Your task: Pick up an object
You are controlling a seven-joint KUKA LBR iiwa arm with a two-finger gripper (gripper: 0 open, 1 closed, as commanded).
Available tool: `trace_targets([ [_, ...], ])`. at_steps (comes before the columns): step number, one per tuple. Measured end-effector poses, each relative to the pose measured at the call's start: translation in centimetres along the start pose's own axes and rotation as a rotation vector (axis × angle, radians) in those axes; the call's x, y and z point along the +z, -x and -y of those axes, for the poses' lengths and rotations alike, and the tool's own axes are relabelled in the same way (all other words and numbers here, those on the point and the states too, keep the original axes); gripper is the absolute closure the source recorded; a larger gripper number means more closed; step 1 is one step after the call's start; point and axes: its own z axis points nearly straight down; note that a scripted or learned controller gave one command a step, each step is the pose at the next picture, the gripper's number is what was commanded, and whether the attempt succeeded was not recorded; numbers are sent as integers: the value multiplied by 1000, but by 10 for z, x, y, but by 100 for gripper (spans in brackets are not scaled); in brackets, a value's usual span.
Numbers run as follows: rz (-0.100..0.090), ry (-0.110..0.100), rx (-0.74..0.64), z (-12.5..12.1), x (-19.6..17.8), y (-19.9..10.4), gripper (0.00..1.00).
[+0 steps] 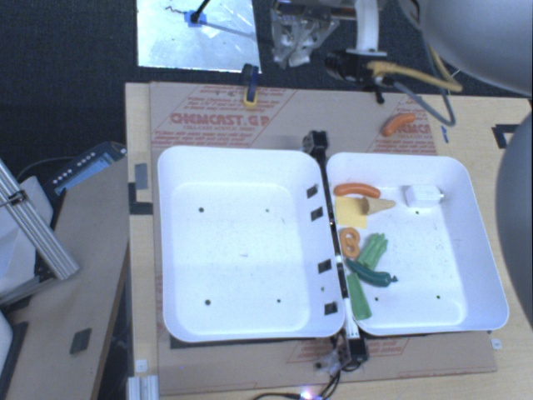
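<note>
My gripper [296, 47] hangs high at the top of the view, beyond the far edge of the bench and well away from both bins. The right bin [450, 307] holds the objects, gathered near its left wall: an orange sausage [356, 190], a yellow cheese slab [349, 213], a small cone [382, 205], a white block [422, 194], an orange pretzel [350, 242], a pale green bundle [373, 247], a dark green pepper [371, 274] and a green stick [359, 298].
The left bin [241, 248] sits beside the right one, with a black clip strip [323, 215] between them. Another orange sausage [400, 124] lies on the board behind the right bin. A yellow-and-blue clamp [249, 87] stands at the board's far edge.
</note>
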Motion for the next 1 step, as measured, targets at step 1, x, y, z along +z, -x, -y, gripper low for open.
trace_targets([
  [1,-5,0,-16,82,-19,-61,100],
])
